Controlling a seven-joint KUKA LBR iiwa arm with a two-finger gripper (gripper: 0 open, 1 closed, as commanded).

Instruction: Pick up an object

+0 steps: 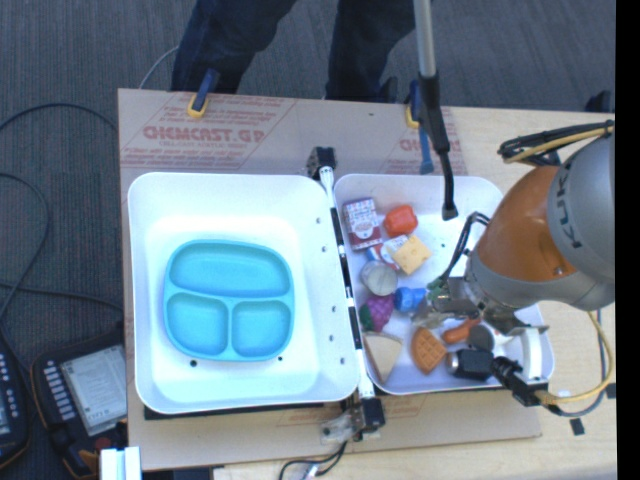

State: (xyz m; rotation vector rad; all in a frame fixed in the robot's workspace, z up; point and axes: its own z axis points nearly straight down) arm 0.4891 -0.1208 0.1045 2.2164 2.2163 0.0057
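1. End effector (452, 313) low in right bin (490, 190), lower right of frame; finger state: cannot tell, hidden under wrist.
2. Nearest target: waffle (428, 349), just below-left of end effector, beside orange piece (458, 333).
3. Other toys clustered left and up-left.

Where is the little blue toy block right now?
In the camera view, the small blue block sits in the right-hand white bin, below the yellow cheese-like wedge and beside the purple toy.

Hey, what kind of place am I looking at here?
Probably a robotics lab test bench: a grey and orange arm reaches over two white bins, one holding toy food, with loose cables on carpet.
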